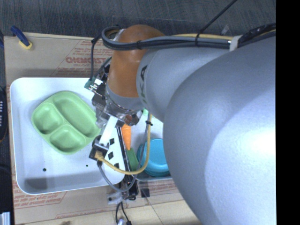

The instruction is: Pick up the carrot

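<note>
Across the right of the bench, the grey arm [220, 125] masks most of the right bin, and its gripper [112, 149] is low over the bin divider; finger opening cannot be determined. Left bin [23, 125] holds a green compartment tray [65, 121]. The carrot [126, 137] lies just beside the gripper, touching a blue bowl [157, 158]; judged approach stage, with alignment over the carrot needed next.

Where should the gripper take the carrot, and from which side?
Grip the orange body of the carrot at mid-length, coming from above with the fingers across its narrow width. It lies lengthwise, green end toward the view's bottom, close beside the blue bowl, so a side approach looks crowded.
</note>
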